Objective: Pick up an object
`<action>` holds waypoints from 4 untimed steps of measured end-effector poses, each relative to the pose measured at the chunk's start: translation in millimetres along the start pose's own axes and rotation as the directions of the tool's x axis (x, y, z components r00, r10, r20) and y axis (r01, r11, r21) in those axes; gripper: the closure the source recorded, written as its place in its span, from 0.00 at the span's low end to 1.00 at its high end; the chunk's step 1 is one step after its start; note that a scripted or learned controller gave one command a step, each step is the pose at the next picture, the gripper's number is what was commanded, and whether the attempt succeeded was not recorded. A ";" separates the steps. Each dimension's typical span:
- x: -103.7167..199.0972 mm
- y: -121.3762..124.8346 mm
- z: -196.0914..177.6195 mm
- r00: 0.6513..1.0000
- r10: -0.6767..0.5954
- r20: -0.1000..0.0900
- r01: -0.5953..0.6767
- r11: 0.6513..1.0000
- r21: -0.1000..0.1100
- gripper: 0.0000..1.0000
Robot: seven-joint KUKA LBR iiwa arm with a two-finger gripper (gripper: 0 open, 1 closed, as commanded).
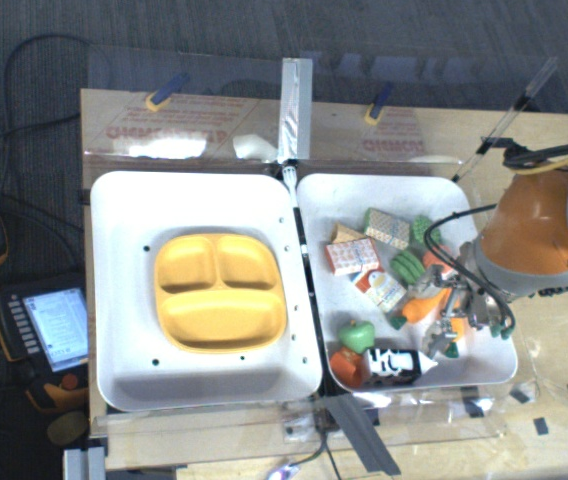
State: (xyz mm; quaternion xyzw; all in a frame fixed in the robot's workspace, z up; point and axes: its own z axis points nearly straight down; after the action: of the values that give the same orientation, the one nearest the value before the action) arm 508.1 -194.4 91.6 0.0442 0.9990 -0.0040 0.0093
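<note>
The right bin (484, 368) holds a heap of toy groceries. Among them are a red-and-white box (352, 256), a patterned box (388, 228), a green pickle-like piece (407, 265), an orange carrot-like piece (419, 309), a green apple (359, 333), a red tomato (346, 367) and a black-and-white bottle (397, 362). My gripper (452, 320) is low in this bin's right half, just right of the orange piece and above the bottle's right end. The orange band (532, 230) of the arm sits over the bin's right rim.
The left bin (124, 228) carries a yellow divided tray (221, 290) in its middle. A metal divider post (295, 108) stands between the bins at the back. Black cables loop around the wrist near the right rim.
</note>
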 end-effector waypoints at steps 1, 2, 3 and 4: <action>-1.7 0.7 -10.4 1.000 -0.002 0.002 0.002 1.000 0.002 1.00; -13.7 51.0 -19.9 0.970 0.244 -0.019 -0.244 0.970 -0.002 1.00; 25.0 55.6 -161.4 0.969 0.247 -0.017 -0.247 0.969 -0.002 1.00; 30.8 92.9 -39.7 0.991 0.130 -0.018 -0.130 0.991 -0.005 1.00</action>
State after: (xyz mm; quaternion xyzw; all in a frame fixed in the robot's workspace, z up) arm 484.8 -98.9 130.0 0.1091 0.9940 0.0000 0.0009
